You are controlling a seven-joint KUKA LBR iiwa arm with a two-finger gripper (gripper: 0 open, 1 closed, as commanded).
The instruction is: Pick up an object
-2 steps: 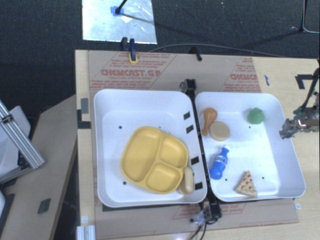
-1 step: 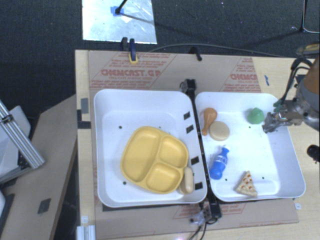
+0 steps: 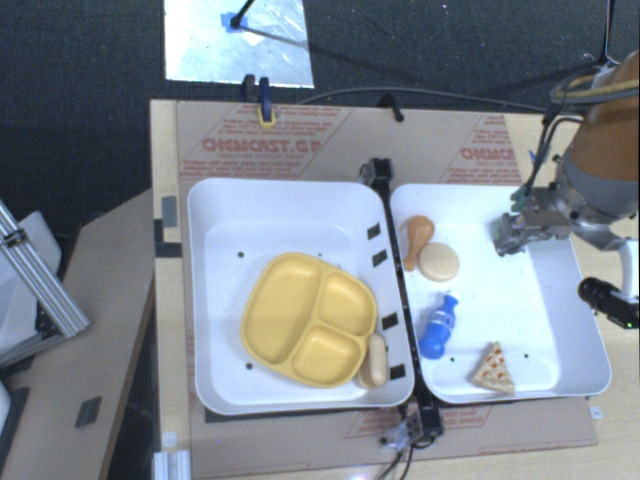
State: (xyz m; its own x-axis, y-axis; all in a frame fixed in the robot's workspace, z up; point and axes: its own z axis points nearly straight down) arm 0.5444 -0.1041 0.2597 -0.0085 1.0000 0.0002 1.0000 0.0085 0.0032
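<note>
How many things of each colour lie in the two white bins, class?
Yellow: 1, the tray
Tan or orange: 4, the drumstick, the bun, the bread roll, the pizza slice
Blue: 1, the bottle
Total: 6

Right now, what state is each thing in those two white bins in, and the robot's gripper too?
Yellow divided plate: flat in left bin, nothing on it.
Bread roll: beside plate's edge.
Drumstick: lying, touching the round bun.
Blue bottle: on its side.
Pizza slice: flat.
Gripper: above right bin, holding nothing visible.
</note>
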